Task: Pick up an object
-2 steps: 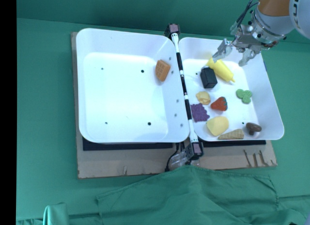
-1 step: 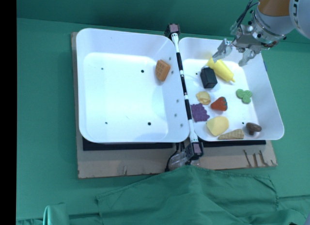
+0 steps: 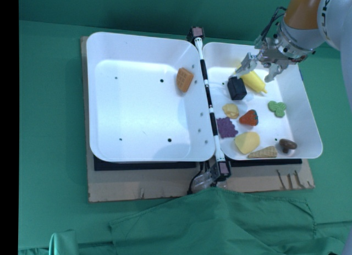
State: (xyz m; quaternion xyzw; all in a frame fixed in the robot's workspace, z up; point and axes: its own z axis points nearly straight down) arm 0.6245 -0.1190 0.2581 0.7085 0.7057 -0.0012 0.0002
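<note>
My gripper (image 3: 258, 70) hangs over the far part of the right bin (image 3: 308, 116), its fingers spread wide with nothing between them. Just below it lies a yellow corn-like piece (image 3: 254, 81). A black block (image 3: 236, 88) sits to the left of that. Nearer the front lie a small yellow piece (image 3: 231, 110), a red strawberry (image 3: 249, 118), a purple grape bunch (image 3: 225, 127), a yellow wedge (image 3: 247, 142), a tan cone (image 3: 263, 152), a brown piece (image 3: 286, 145) and a green clover shape (image 3: 277, 108).
An orange waffle piece (image 3: 185, 79) lies at the right side of the left bin (image 3: 110, 56). A black-and-white divider bar (image 3: 208, 97) runs between the bins. Green cloth (image 3: 220, 221) is bunched in front of the bench.
</note>
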